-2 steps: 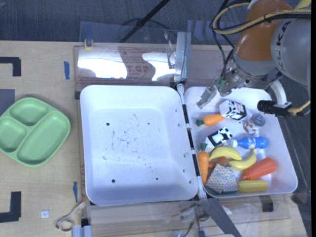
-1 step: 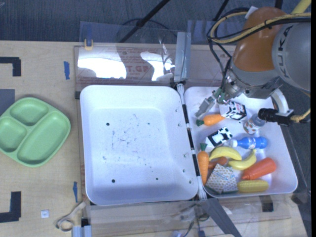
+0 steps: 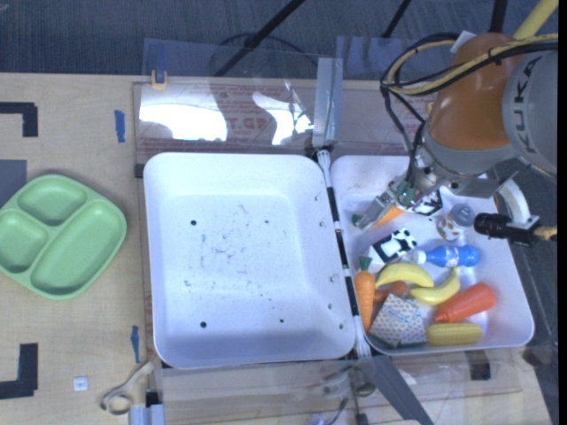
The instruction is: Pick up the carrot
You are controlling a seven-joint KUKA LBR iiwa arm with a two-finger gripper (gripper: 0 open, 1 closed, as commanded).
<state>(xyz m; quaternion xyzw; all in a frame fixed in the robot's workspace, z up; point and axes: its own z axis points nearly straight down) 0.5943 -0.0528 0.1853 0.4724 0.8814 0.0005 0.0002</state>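
A small orange carrot [image 3: 384,212] with a green top [image 3: 362,220] slants down to the left in the upper left part of the right bin [image 3: 523,321]. My gripper [image 3: 400,197] comes down from the orange-banded wrist [image 3: 469,104] and is shut on the carrot's thick orange end. The green top points toward the wall between the bins. A second long orange piece [image 3: 364,297] lies against the right bin's left wall, lower down and apart from the gripper.
Below the gripper the right bin holds a black-and-white item [image 3: 394,244], a blue bottle [image 3: 448,257], a banana [image 3: 416,278], an orange-red vegetable [image 3: 465,301], a yellow piece [image 3: 454,332] and a patterned pouch [image 3: 399,320]. The left bin [image 3: 159,184] adjoins it. A green divided plate [image 3: 58,235] lies far left.
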